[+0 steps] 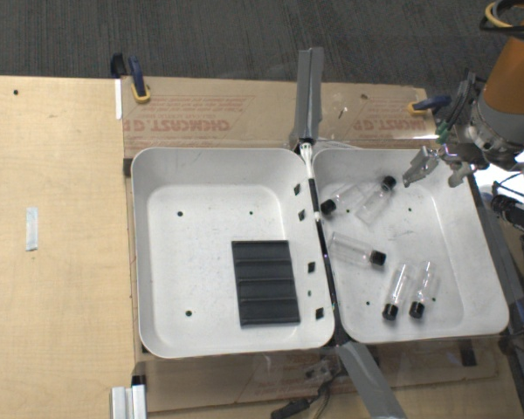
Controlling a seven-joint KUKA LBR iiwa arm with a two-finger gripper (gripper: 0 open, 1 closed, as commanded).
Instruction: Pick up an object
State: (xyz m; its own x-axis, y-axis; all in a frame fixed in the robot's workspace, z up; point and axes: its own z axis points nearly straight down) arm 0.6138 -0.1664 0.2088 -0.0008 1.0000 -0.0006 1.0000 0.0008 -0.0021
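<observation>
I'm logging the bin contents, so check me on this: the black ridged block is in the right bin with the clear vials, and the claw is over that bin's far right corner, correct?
Not quite. The camera view shows the black ridged block lying in the left bin, alone. The clear vials are in the right bin, and the claw is over that bin's far right corner.

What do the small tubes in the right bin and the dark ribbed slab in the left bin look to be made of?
The small clear tubes with black caps look like transparent plastic or glass: the white bin shows through their bodies, with faint glints. The dark ribbed rectangular slab looks like matte black plastic or rubber, dull and crossed by grooves; which of the two cannot be told.
</observation>
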